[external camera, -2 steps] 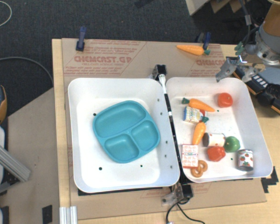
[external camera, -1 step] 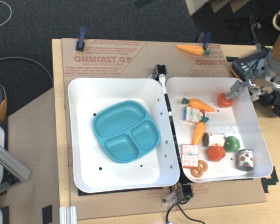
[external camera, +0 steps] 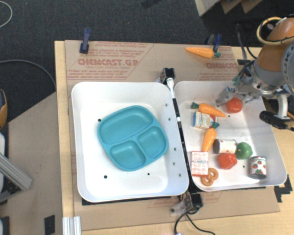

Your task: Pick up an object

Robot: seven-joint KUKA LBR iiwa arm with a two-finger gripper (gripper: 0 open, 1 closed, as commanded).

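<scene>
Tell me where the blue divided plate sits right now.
The blue divided plate lies in the middle of the left white bin, alone there, across the divider from the right bin with the toy food.

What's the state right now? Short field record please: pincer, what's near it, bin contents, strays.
pincer: low over the right bin's far end, at a red tomato-like toy; grasp cannot be confirmed
right bin: two carrots, small carton, red-and-white packet, pretzel, white can, green ball, red toy, small patterned can
left bin: teal divided plate
stray: another carrot on the board beyond the bins
</scene>
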